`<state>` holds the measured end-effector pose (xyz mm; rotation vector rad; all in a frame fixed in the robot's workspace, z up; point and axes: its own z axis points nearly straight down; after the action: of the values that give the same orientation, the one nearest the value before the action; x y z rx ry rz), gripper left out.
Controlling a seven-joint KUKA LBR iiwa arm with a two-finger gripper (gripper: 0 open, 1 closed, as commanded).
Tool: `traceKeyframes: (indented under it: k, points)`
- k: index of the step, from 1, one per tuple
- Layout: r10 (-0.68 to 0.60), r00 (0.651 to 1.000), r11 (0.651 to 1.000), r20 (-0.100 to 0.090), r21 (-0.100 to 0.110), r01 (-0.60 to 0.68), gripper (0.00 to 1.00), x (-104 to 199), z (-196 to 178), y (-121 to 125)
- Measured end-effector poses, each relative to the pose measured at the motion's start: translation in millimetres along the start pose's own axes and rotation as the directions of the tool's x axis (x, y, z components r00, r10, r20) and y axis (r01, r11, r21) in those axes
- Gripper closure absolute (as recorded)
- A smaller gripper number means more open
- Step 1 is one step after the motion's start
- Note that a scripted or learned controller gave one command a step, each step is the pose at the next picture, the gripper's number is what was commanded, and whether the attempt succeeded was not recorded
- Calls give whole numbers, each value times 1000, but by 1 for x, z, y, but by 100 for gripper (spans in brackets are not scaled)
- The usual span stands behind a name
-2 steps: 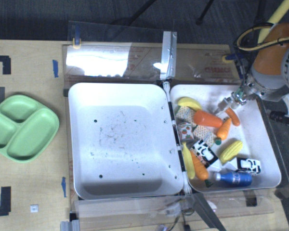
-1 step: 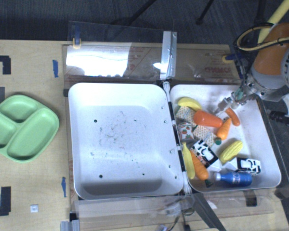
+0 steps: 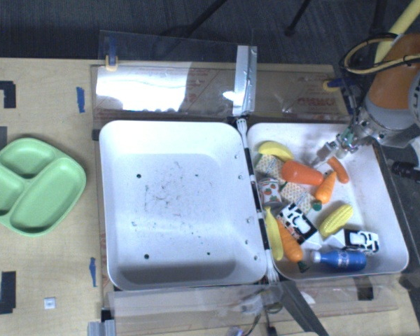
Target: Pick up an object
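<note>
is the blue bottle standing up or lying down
Lying down. The blue bottle rests on its side along the near edge of the right bin, cap end toward the bin's middle.

The arm (image 3: 399,89) is being held at the view's upper right, its orange band lying above the grey wrist. The tool (image 3: 334,150) is being pointed down and leftward, its fingers too small to be judged.

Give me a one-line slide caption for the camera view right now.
The arm's hand hovers over the right bin of toy food, near a small carrot; left bin alongside.
</note>
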<state>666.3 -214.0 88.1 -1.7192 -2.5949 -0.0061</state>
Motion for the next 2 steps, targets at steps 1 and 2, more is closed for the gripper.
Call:
traceKeyframes:
  k: [1,2]
  points:
    - [397,918,918,19,-22,-397,0,27,3,13]
    - [351,936,936,20,-21,-350,0,30,3,15]
